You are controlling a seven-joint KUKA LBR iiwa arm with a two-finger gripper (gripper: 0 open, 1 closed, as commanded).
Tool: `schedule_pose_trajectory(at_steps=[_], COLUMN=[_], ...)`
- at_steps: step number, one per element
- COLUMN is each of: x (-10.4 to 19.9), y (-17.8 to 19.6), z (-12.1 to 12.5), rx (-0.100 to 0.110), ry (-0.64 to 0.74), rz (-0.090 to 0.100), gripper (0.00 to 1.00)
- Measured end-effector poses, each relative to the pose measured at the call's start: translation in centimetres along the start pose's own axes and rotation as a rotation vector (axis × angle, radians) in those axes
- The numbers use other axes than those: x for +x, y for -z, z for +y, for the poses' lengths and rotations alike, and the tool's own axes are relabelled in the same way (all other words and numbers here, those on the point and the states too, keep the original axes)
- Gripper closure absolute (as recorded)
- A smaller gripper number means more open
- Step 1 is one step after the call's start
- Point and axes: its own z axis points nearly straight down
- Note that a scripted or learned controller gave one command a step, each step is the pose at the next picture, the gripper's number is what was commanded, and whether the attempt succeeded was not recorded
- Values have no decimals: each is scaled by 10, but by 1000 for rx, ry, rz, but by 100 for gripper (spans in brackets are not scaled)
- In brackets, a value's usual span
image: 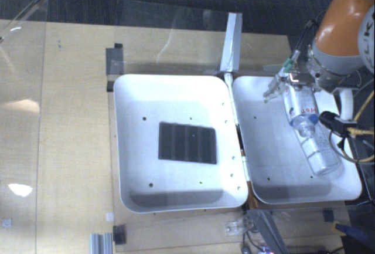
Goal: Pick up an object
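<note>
Two white bins sit side by side on the bench (pixel 70 129), and we take the right bin (pixel 263 170) as our landmark. A clear plastic bottle (pixel 309 129) lies slantwise inside it, toward its far right side. A dark ribbed mat (pixel 187 142) rests in the left bin (pixel 132 112). Our claw (pixel 288 84) hangs over the right bin's far edge, at the bottle's upper end; whether it grips the bottle we cannot tell. We judge the pick unfinished: lifting remains.
</note>
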Motion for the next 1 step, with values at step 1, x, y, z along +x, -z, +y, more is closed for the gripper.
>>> schedule_pose_trajectory(at_steps=[1], x=[-64], y=[-39], z=[-2], rx=[-2], ry=[47], rz=[-1], gripper=[0])
